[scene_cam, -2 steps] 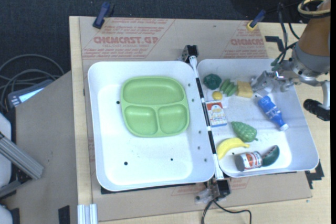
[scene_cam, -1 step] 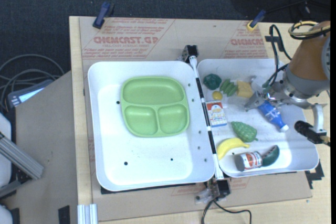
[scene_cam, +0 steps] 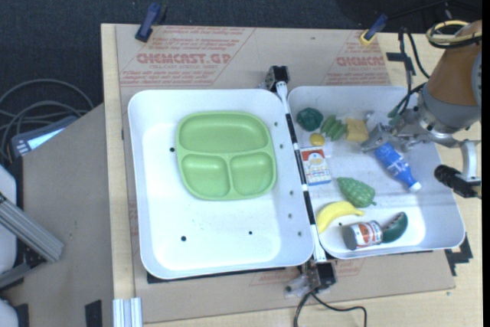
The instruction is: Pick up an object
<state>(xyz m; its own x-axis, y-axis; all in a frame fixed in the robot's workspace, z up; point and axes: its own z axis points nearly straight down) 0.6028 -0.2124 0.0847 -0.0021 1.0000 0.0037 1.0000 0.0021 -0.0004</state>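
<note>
Camera view: blue bottle (scene_cam: 395, 161) flat in rt bin (scene_cam: 448, 218), long axis diagonal, cap lower-right; claw (scene_cam: 380, 135) state unclear.

My arm (scene_cam: 458, 80) ran off the right edge. The can (scene_cam: 363, 233) covered part of the dark green item (scene_cam: 398, 225) and one banana (scene_cam: 337, 212) end. Carton (scene_cam: 315, 166) print too small to read.

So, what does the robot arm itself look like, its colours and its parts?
The arm is grey with an orange band above the wrist. Dark cables run beside it. The gripper is a small metallic-grey assembly with thin fingers, over the right bin.
</note>
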